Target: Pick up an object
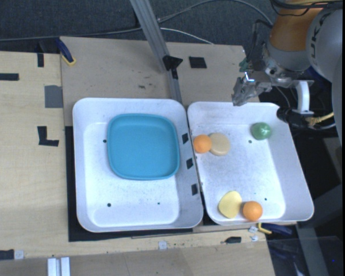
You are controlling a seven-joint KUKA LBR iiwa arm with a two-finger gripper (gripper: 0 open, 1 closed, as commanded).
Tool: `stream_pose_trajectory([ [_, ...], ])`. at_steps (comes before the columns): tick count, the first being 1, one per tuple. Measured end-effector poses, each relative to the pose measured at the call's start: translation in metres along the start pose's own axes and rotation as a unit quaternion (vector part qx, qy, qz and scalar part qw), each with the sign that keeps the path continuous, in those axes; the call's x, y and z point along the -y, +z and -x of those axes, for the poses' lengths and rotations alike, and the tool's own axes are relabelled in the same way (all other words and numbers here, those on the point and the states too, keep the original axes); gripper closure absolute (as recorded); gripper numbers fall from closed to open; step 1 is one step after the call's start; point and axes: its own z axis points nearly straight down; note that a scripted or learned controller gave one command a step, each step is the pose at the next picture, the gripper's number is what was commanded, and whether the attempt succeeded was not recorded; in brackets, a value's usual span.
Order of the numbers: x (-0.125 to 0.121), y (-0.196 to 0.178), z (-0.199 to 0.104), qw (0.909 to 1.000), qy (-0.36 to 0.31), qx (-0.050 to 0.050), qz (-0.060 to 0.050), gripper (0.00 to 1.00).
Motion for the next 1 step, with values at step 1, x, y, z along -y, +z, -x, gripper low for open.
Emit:
stream_pose_trajectory([
  [1, -0.0058, 0.0052, -0.0438, 1.0, -0.002, -0.001, -0.002, 1.0],
])
